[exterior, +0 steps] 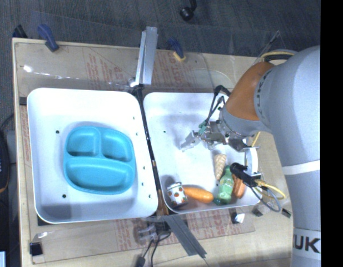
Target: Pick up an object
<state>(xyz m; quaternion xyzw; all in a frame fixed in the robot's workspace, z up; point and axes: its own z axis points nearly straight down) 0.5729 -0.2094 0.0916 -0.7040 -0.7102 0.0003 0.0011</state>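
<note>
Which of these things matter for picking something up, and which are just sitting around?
For the job:
gripper
right bin
toy carrot
green bottle
ice-cream cone
spotted ball

Lying about:
left bin
blue divided tray
blue clamps

The grey arm reaches in from the right, bent downward at its orange band. Its gripper points left, hanging low.

The arm is cut off by the right edge and hides the right bin's far corner. The gripper is too small and blurred to read. Toys overlap, partly hidden.
</note>
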